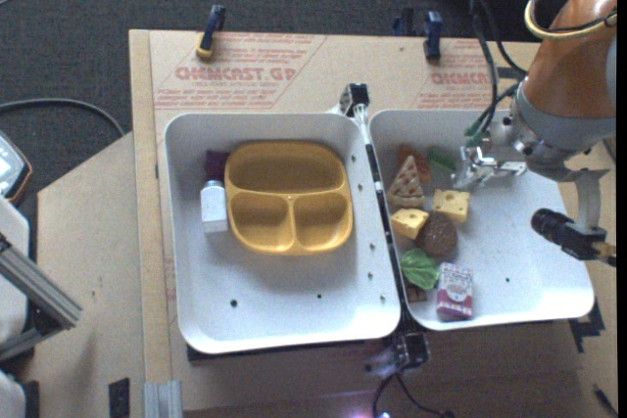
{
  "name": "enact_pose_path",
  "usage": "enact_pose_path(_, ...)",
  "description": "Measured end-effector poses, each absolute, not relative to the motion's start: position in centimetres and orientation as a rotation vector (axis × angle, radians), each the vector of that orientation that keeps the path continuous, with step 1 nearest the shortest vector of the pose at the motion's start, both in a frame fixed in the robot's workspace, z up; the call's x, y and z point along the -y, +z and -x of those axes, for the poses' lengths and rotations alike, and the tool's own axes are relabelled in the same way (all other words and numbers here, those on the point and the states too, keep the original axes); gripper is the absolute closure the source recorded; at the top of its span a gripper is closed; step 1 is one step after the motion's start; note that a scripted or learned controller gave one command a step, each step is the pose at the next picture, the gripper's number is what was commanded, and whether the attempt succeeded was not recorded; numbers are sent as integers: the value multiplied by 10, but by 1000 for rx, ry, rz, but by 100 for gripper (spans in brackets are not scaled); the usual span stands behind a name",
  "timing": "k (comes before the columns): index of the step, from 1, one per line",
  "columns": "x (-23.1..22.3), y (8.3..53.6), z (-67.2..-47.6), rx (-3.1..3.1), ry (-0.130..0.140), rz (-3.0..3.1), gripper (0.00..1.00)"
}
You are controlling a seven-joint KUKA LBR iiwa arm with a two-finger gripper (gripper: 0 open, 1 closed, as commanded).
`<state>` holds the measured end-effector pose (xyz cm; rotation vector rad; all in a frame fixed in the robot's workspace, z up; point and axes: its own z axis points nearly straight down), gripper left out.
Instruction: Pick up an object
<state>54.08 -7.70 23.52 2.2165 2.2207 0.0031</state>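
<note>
Two white bins sat side by side on the bench. Left bin (186, 308) held a yellow divided tray (288, 196), with a small white bottle (214, 207) touching its left edge and a dark purple item (216, 161) just above the bottle.

Right bin (549, 299) held the toy food, clustered along its left side: a pizza slice (407, 181), a holed cheese wedge (452, 205), a yellow block (409, 222), a brown round piece (438, 235), a green leaf (419, 266), a red-and-white packet (455, 292).

Arm (573, 73) reached in from the right. Gripper (478, 167) hung over the right bin, just above and right of the cheese wedge. Nothing seen between its fingers; whether spread or closed, could not tell
</note>
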Motion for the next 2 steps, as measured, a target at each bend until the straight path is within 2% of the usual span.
enact_pose_path(1, 68, 216, -539, -2225, -3, -2223, 100)
enact_pose_path(2, 79, 219, -545, -2219, 1, -2221, 100)
